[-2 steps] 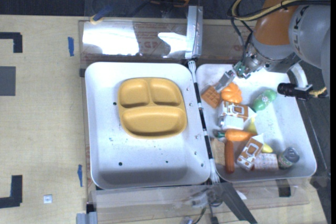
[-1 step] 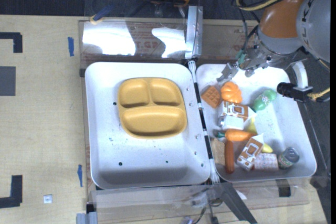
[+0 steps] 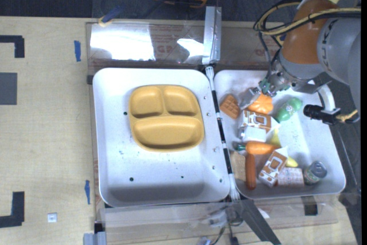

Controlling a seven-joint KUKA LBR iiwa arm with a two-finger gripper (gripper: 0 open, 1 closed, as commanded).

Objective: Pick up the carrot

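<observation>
The carrot (image 3: 261,148) is orange with a small green stub at its left end. It lies flat in the middle of the right bin (image 3: 330,140), among other toy foods. My gripper (image 3: 266,88) hangs low over the bin's upper left part, just above a rounded orange food piece (image 3: 262,104). It is well up the view from the carrot, with a white carton (image 3: 255,123) between them. The grey arm with its orange band (image 3: 304,37) comes in from the upper right.
The left bin (image 3: 109,140) holds a yellow divided plate (image 3: 166,116). Around the carrot lie a brown sausage (image 3: 250,170), a waffle piece (image 3: 229,106), a green item (image 3: 287,110), a second carton (image 3: 274,166) and a small can (image 3: 315,172).
</observation>
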